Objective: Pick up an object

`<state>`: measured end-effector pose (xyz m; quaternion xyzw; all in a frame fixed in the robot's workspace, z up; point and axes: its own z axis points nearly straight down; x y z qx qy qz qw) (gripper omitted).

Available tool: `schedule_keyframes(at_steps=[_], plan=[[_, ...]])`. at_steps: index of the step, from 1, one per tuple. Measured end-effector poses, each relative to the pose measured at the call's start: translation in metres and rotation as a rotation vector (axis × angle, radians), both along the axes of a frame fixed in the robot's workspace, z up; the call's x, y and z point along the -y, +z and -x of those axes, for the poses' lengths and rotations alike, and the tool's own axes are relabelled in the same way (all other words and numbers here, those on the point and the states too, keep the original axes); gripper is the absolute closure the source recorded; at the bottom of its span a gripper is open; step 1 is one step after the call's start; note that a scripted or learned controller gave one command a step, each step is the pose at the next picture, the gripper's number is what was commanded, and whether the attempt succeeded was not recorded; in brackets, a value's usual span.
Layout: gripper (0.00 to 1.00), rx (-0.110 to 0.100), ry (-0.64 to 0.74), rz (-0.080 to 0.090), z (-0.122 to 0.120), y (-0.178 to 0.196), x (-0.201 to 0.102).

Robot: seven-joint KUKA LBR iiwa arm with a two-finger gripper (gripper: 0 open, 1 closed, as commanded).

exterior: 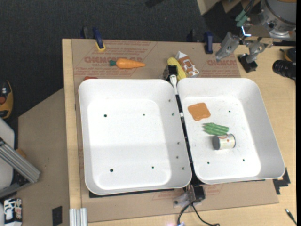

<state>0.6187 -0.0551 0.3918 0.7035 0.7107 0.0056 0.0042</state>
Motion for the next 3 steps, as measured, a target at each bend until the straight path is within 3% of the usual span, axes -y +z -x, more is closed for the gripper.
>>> schedule_keyframes(at_steps=[1, 2, 3], plan=[[1.0, -0.008, -0.008, 0.004, 0.0, 0.003, 0.006], [1.0, -0.006, -0.001, 0.0, 0.02, 0.044, -0.075], [1.0, -0.015, 0.0, -0.001, 0.072, 0.056, -0.154]])
